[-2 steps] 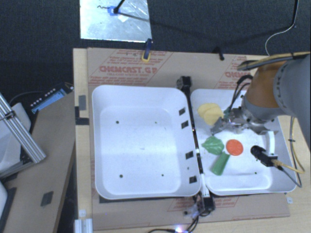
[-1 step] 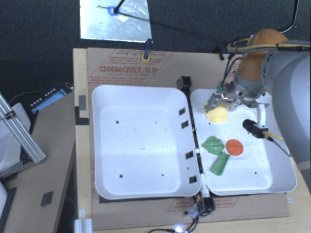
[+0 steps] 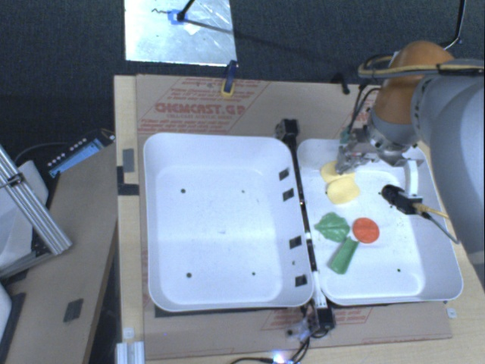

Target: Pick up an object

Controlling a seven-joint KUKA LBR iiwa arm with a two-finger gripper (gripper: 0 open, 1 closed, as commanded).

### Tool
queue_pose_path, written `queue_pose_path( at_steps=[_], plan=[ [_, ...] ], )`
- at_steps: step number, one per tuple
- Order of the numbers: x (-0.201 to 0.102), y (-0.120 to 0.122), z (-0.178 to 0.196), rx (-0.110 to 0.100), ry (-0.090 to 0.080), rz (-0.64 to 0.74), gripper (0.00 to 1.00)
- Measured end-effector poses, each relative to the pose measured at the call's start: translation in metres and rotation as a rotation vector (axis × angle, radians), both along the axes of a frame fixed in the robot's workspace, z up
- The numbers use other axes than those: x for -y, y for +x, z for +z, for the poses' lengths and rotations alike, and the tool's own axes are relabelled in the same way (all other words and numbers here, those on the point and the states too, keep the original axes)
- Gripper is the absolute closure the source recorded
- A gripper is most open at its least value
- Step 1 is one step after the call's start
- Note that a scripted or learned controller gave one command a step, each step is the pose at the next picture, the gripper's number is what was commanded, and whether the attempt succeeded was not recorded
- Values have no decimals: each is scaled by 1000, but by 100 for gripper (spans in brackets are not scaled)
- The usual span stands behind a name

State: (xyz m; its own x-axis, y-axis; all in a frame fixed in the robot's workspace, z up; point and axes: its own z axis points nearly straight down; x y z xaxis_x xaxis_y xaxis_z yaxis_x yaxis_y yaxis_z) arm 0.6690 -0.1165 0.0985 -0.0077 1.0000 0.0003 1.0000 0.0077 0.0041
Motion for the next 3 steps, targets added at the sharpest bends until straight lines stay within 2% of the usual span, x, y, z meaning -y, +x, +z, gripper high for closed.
queue_pose_path(
  at_steps=[1,2,3],
  plan=[
    [0,0,-1,-1,0,2,0],
    [-29,-66,-15,-9,1,-6,0],
    [-28,-63,-3,0,0,-5,100]
  ],
)
